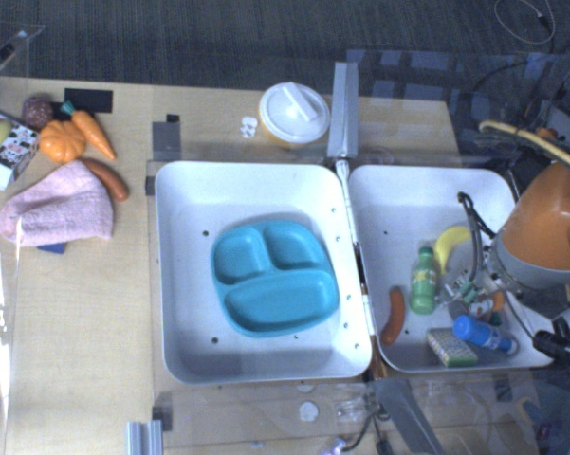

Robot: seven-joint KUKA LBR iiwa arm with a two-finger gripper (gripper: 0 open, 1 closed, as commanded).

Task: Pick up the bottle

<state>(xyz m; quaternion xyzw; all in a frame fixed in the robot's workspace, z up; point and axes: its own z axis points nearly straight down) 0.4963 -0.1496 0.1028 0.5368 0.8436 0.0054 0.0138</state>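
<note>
Green bottle [422,281] lay in right bin [398,188], between banana [450,244] and sausage [393,315]. Gripper [467,287] hovered just beside it; grip state unclear, cannot tell. Risk: crowded neighbours could deflect grasp, bottle rolling away.

Banana [450,245], sausage [393,315] close around bottle [422,279]
</note>
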